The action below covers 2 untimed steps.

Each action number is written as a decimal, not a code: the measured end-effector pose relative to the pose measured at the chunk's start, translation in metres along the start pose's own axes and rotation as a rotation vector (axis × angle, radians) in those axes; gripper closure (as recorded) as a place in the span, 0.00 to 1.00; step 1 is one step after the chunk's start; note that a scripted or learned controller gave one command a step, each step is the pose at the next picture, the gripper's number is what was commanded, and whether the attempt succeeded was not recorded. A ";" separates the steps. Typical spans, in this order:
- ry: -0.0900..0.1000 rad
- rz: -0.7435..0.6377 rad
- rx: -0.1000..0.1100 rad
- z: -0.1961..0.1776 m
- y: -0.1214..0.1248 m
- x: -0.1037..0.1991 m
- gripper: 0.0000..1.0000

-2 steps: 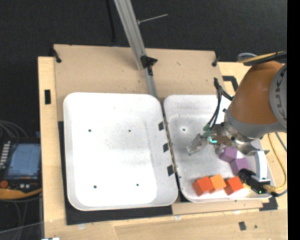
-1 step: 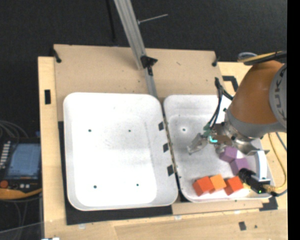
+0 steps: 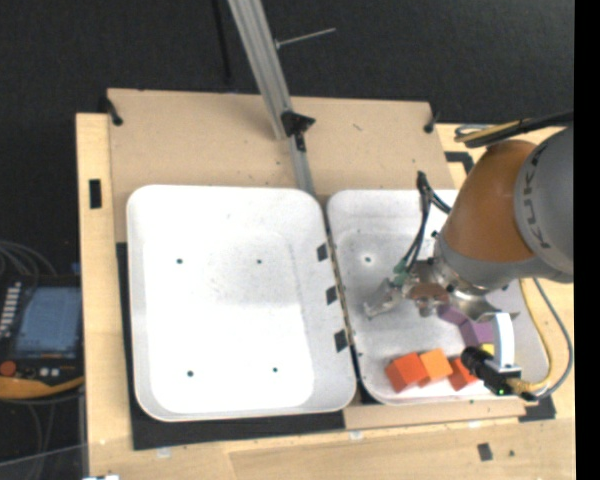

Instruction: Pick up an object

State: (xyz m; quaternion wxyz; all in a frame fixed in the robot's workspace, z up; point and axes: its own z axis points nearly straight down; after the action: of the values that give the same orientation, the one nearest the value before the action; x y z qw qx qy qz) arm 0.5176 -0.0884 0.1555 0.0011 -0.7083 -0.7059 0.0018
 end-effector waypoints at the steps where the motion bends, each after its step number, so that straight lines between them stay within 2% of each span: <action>1: 0.000 -0.001 0.001 0.053 -0.001 -0.001 0.00; 2: 0.001 0.007 -0.009 0.039 0.002 -0.001 1.00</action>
State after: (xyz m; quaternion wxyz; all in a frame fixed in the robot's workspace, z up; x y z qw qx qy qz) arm 0.5192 -0.0899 0.1164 -0.0016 -0.7107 -0.7035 -0.0019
